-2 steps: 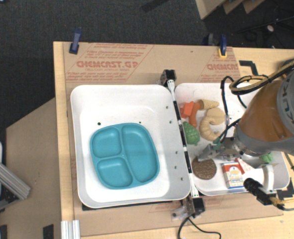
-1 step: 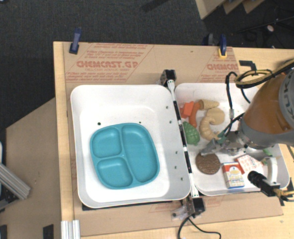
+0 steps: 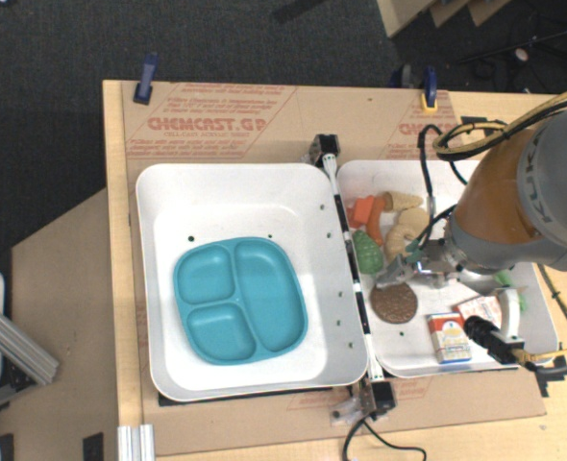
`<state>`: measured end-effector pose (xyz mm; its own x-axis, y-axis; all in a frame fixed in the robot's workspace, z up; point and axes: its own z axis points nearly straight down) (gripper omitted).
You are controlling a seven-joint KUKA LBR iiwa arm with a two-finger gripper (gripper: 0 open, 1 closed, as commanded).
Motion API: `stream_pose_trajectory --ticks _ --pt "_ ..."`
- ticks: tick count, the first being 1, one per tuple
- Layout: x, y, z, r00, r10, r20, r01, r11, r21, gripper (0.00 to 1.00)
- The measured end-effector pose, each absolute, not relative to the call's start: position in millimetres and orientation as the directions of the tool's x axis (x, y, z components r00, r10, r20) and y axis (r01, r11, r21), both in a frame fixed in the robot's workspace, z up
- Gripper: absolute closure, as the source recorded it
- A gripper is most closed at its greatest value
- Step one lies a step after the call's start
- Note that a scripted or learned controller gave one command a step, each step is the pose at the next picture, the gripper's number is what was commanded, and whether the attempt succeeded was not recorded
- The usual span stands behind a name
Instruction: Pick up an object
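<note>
Teal divided plate point(image 3: 240, 299) in left bin point(image 3: 159, 200), blue clamp point(image 3: 146, 78), yellow clamp point(image 3: 430, 89)

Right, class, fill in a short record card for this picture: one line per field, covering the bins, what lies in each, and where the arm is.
left bin: holds a teal divided plate with three compartments
right bin: holds a green item, an orange item, a brown round piece, a small red and white box and pale items
arm: reaches in from the right, over the right bin
end effector: low over the right bin, between the green item and the brown round piece
bench: cardboard-covered, under both bins
</note>
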<state>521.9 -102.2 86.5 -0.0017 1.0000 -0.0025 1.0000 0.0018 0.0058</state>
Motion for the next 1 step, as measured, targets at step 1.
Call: stream_pose_trajectory --ticks 1 --pt "528.3 -172.4 94.4 0.005 1.000 -0.006 1.000 -0.005 0.003 0.00"
